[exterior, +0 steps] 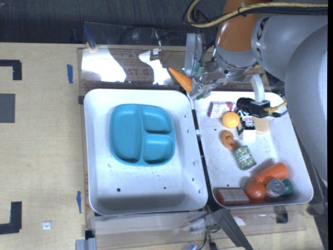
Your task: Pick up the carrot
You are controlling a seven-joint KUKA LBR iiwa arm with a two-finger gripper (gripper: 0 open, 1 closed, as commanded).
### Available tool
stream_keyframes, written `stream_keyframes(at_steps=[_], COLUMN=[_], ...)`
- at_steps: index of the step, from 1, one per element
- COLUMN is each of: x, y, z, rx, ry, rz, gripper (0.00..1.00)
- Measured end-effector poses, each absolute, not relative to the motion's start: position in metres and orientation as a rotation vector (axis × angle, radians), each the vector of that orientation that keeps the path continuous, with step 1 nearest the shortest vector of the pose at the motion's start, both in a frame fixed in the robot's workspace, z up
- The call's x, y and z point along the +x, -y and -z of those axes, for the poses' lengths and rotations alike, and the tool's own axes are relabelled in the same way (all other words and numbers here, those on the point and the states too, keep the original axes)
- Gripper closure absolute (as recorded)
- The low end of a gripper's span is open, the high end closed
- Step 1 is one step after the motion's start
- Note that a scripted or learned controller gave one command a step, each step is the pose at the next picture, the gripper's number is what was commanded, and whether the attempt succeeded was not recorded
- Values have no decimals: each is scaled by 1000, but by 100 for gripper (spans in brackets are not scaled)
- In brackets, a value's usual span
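Note:
The carrot (179,78) is a small orange cone, tip pointing up-left, raised over the back edge of the bins near the divider between them. My gripper (194,85) comes in from the right and is shut on the carrot's thick end. The rest of the carrot sticks out to the left of the fingers. The grey arm with its orange band (243,14) reaches over the back of the right bin (218,165).
The left bin (96,155) holds a blue divided plate (141,134). In the right bin lie a pink-and-white packet (220,109), a yellow ball (231,120), a green can (244,158), a red-orange pepper (271,172), a tomato (255,190), a brown bar (232,195) and several other small items.

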State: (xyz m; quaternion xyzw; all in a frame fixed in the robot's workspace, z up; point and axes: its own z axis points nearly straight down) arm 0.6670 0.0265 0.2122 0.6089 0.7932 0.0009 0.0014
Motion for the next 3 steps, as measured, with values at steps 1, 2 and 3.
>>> stream_keyframes(at_steps=[1,2,3], x=[667,666,666], y=[-63,-8,-40], z=[-296,-251,-238], rx=[2262,2237,2011], ry=[-2172,-2209,-2417], rz=[-8,10,4], gripper=[100,100,100])
